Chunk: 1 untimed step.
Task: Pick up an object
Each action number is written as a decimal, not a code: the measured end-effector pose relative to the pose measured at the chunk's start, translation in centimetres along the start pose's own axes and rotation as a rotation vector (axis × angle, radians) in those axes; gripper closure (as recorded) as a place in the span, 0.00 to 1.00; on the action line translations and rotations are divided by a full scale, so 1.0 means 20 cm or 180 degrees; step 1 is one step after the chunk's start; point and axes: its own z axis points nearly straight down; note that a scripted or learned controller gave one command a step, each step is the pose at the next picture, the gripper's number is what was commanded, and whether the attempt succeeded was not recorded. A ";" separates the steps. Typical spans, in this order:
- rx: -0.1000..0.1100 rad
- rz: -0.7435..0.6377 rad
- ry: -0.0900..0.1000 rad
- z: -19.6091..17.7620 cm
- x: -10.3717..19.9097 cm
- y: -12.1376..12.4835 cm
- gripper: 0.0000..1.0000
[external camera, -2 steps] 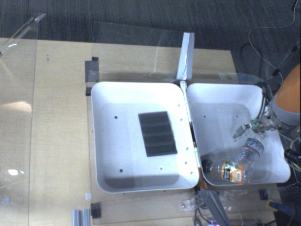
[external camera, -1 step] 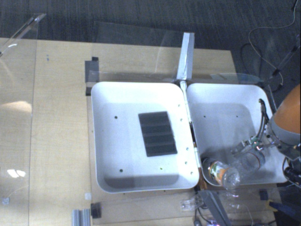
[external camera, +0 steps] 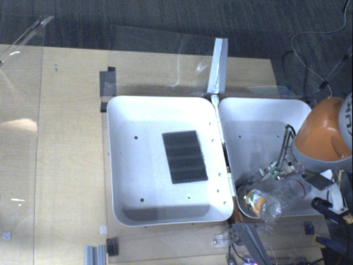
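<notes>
A flat black ribbed pad (external camera: 185, 157) lies in the middle of the left bin (external camera: 124, 148). In the right bin (external camera: 248, 126), a clear plastic bottle (external camera: 267, 202) with an orange and yellow end lies on its side at the near left corner, partly over a round metal rim (external camera: 241, 202). The arm's orange band (external camera: 322, 137) hangs over the right side of this bin. My gripper (external camera: 276, 173) points down and to the left, just above the bottle. Cables and glare blur its tip.
A grey upright post (external camera: 218, 65) stands behind the seam between the bins. Clear plastic sheeting covers the wooden bench (external camera: 55, 148) on the left. Black brackets (external camera: 108, 81) sit at the left bin's corners. Cables and black parts crowd the lower right.
</notes>
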 end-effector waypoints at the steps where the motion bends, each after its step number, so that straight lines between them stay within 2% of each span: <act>1: 0.0041 0.0792 0.0024 -0.20 -0.20 0.13 0.00</act>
